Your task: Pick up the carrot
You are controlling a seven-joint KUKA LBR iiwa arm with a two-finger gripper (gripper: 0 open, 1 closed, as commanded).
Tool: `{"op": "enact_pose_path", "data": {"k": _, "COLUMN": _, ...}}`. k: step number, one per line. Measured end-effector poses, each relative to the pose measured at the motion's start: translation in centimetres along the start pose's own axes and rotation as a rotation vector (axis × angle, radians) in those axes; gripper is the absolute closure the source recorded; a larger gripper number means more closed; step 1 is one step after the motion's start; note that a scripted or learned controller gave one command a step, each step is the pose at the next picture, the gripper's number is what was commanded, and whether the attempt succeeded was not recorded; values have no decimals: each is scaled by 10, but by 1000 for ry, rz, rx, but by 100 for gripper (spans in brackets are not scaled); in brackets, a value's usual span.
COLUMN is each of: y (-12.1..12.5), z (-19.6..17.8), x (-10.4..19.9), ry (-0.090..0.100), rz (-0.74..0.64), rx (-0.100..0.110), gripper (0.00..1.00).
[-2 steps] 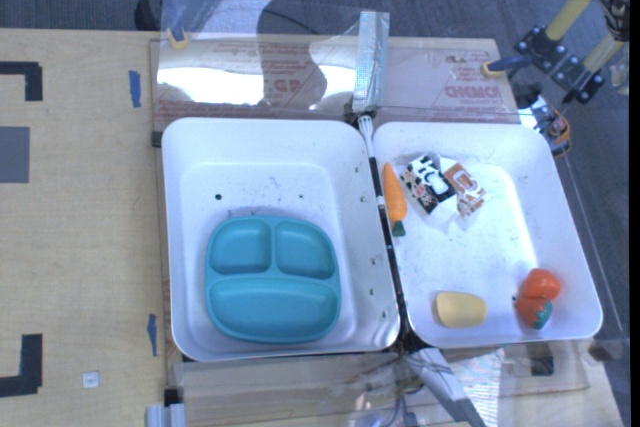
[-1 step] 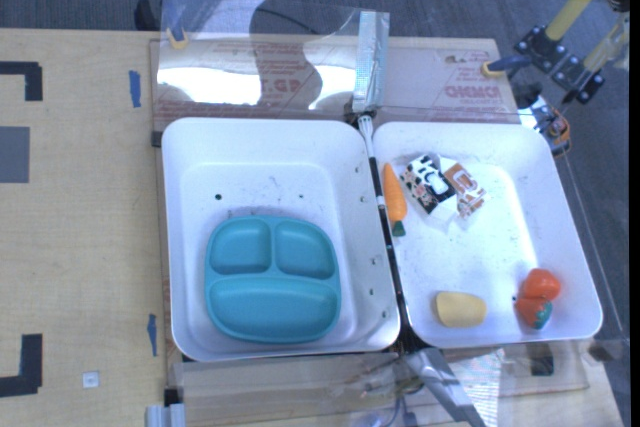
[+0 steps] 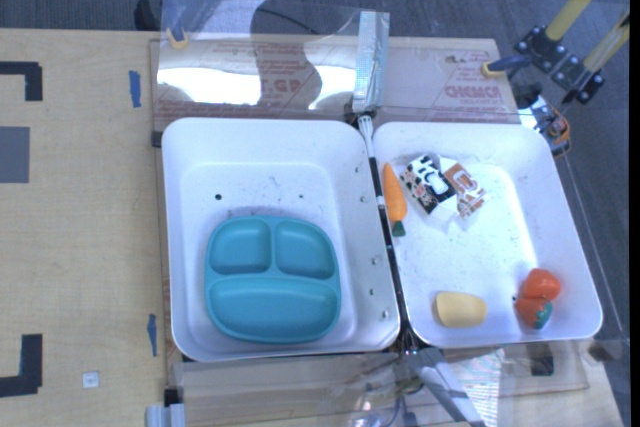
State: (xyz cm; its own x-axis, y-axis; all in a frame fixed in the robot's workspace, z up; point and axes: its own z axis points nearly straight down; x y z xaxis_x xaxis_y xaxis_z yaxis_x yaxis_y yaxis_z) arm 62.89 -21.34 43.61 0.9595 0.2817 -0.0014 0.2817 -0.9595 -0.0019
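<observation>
The reach has not begun: the carrot (image 3: pixel 394 192) lies untouched in the right bin (image 3: pixel 575 215), pressed lengthwise along the wall furthest from the side where the tool comes in, green end nearest the camera. Whether the tool is wide or narrow cannot be told. The next move likely calls for crossing the bin and descending with the jaws straddling the carrot's width. The wall crowds one side; the printed packet (image 3: pixel 428 183) sits just beside on the tool's side.
</observation>
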Motion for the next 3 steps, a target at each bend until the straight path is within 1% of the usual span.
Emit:
{"op": "enact_pose_path", "data": {"k": 1, "y": 12, "z": 224, "x": 8, "ry": -9, "rz": -247, "rx": 7, "gripper": 100}}
{"op": "enact_pose_path", "data": {"k": 2, "y": 11, "z": 113, "x": 3, "ry": 6, "rz": 82, "rx": -5, "gripper": 100}}
{"op": "enact_pose_path", "data": {"k": 3, "y": 13, "z": 113, "x": 11, "ry": 3, "rz": -168, "rx": -4, "gripper": 100}}
